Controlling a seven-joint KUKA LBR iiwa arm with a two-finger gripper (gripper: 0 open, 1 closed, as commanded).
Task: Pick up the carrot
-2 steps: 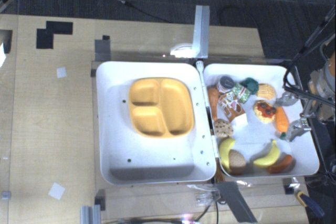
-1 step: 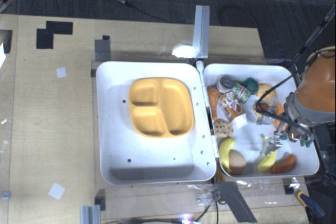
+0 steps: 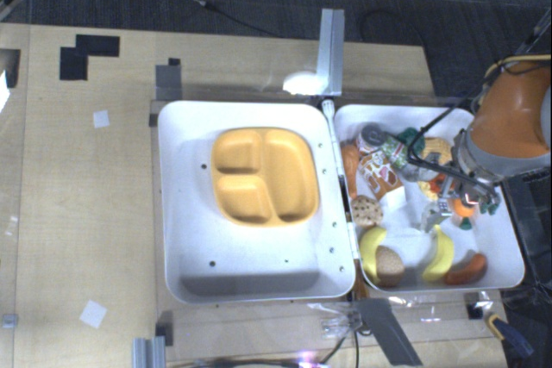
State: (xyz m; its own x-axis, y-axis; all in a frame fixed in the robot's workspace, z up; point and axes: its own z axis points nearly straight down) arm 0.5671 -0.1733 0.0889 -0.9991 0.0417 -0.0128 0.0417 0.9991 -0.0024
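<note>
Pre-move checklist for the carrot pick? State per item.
1. Carrot located: ok. The carrot lies along the left wall of the right bin.
2. Gripper above carrot: not ok. The gripper sits further right in the bin, apart from it.
3. Carrot top uncovered: ok.
4. Side clearance: not ok. Wall on one side, packet close on the other.
5. Packet touching carrot: cannot tell.

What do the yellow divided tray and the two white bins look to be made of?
The yellow three-compartment tray looks like moulded plastic, matte, with soft rounded edges. The two shallow white bins look like smooth plastic or coated metal with a faint sheen; the view leaves that open.
</note>
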